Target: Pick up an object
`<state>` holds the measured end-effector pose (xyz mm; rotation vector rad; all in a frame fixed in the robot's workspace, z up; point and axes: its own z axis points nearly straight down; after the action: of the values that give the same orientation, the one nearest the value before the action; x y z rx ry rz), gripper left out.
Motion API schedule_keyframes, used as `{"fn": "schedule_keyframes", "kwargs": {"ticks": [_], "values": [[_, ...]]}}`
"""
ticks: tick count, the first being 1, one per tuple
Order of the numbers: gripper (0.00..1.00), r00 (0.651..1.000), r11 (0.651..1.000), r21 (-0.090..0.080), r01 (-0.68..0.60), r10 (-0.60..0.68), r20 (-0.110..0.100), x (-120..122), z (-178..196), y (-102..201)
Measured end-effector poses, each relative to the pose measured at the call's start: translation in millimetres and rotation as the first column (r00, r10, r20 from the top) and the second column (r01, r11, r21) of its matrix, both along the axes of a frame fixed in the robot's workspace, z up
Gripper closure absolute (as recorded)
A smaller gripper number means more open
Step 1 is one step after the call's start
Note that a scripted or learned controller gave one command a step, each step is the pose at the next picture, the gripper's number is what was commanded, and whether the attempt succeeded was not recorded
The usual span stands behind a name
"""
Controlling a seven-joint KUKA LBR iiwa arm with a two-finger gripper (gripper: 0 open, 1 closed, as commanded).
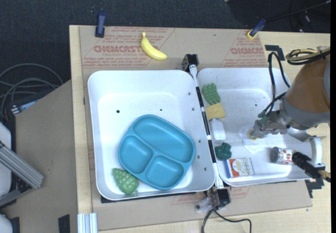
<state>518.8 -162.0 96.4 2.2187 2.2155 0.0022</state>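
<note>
Hovering over the right white bin (231, 76), the metal pincer (258, 131) is hanging beside a knobbly green toy (223, 150); its state is unclear.

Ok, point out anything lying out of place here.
The yellow toy banana lies on the cardboard bench top behind the left white bin, outside both bins. Nothing else stands out.

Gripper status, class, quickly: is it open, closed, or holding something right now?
Gripper: low over the right bin; whether it is open, closed or holding anything cannot be told from the camera view.
</note>
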Motion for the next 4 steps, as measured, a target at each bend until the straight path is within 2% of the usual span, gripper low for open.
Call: {"fn": "schedule_keyframes", "kwargs": {"ticks": [1, 2, 3, 4], "values": [[1.0, 1.0, 1.0, 0.004, -0.003, 0.003, -0.002, 29.3, 110.7, 56.9], [0.0, 1.0, 1.0, 0.003, -0.002, 0.002, -0.005, 28.4, 109.9, 56.2], [0.0, 1.0, 1.0, 0.003, 0.0, 0.0, -0.008, -0.8, 19.7, 9.8], [0.0, 1.0, 1.0, 0.005, -0.001, 0.001, -0.008, 7.6, -12.2, 10.4]]}}
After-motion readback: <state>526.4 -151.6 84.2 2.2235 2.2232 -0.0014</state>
